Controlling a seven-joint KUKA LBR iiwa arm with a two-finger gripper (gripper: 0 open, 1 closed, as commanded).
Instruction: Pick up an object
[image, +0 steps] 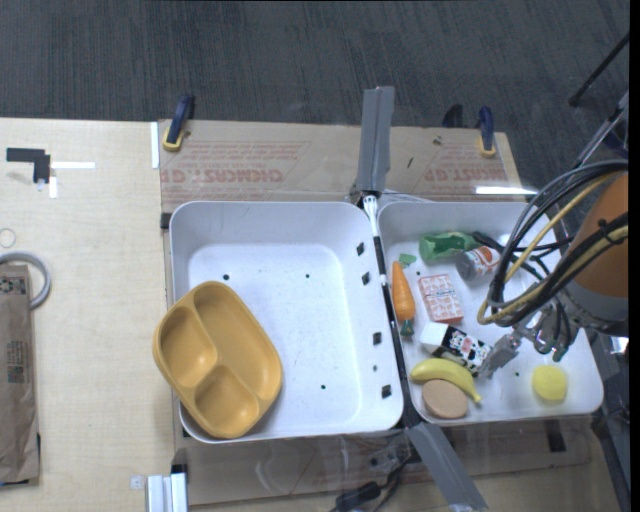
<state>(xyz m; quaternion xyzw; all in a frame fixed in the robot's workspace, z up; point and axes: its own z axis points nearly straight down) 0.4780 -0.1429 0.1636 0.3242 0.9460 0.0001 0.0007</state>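
fingers (497, 357) by banana (446, 374), rt bin (590, 400)

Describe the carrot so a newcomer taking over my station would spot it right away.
Look at the right-hand white bin, the one crowded with small items. Along its left wall, just beside the divider between the bins, lies the carrot, pointing up and down in the camera view. It is the slim orange piece with a green tip, left of the flat red-and-white packet.
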